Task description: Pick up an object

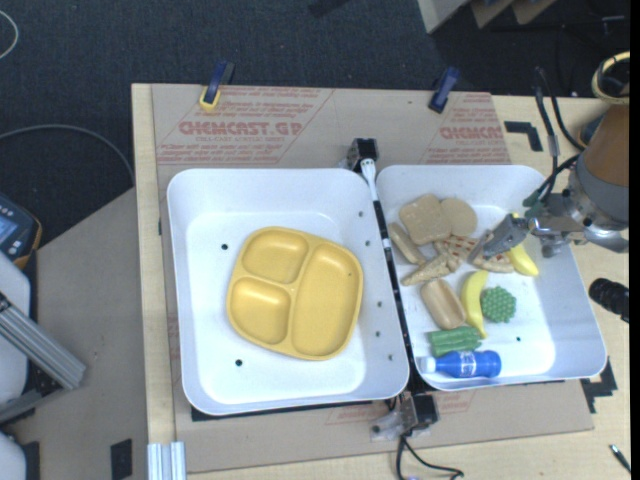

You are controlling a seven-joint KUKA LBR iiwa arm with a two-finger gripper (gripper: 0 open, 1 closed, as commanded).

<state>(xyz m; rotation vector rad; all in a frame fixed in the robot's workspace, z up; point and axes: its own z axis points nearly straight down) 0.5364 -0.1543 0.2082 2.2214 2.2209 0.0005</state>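
My hand (510, 236) hangs low over the right bin (570, 358), fingers spread, holding nothing, beside the banana (523, 260) and the waffle (455, 245).

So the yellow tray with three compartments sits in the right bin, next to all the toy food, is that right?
Not quite. The camera view shows the yellow tray in the left bin, by itself. It does have three compartments. The toy food lies in the right bin, where the gripper is.
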